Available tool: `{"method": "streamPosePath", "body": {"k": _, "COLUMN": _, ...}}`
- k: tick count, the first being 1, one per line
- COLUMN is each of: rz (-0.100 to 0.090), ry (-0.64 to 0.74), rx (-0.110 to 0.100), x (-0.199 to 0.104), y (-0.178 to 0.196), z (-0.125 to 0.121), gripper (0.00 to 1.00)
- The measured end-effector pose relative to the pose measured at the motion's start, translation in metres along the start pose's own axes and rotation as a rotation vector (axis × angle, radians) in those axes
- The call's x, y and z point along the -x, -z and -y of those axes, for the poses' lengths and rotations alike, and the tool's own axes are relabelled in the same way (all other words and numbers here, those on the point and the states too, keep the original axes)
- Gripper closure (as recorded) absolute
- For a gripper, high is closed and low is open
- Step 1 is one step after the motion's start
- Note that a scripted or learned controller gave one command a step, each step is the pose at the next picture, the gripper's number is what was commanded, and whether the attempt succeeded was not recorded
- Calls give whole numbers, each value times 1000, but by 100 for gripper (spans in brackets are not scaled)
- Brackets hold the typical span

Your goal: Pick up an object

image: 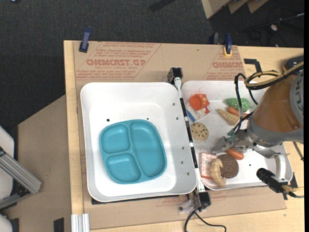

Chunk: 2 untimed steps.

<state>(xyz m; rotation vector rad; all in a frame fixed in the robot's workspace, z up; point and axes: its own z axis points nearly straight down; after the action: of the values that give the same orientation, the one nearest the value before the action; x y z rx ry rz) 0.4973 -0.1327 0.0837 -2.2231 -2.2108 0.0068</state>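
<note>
Two shallow white bins are sitting side by side on the worktop [120, 62], which is wearing a brown printed sheet clamped at its far edge by two clips, one blue [85, 38] and one yellow [228, 46]. The left bin [96, 100] is holding one thing: a teal divided plate [133, 151] with three compartments, lying flat toward the near side. The right bin [212, 88] is carrying a small crowd of toy foods. Going across it, one red-and-orange packet [199, 103] is lying near the far left, one round speckled cookie [199, 131] is sitting just nearer, and one pale wrapper [207, 161] is resting at the near left beside one brown round piece [228, 167] with a tan curved piece [216, 172] touching it. Further right, one tan cone-like piece [226, 115], one green leafy piece [237, 103] and one small red-orange piece [235, 153] are lying apart. The hand [231, 141] is hanging low over the bin's middle, just beside the red-orange piece; whether it is apart or together cannot be told. The grey arm [277, 112] is reaching in above it.
</note>
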Motion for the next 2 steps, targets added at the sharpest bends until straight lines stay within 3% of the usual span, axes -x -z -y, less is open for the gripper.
{"method": "streamPosePath", "body": {"k": 1, "rz": 2, "ry": 4, "rx": 9, "x": -2, "y": 11, "z": -4, "gripper": 100}}
{"method": "streamPosePath", "body": {"k": 2, "rz": 2, "ry": 11, "rx": 12, "x": -42, "y": 1, "z": -54, "gripper": 100}}
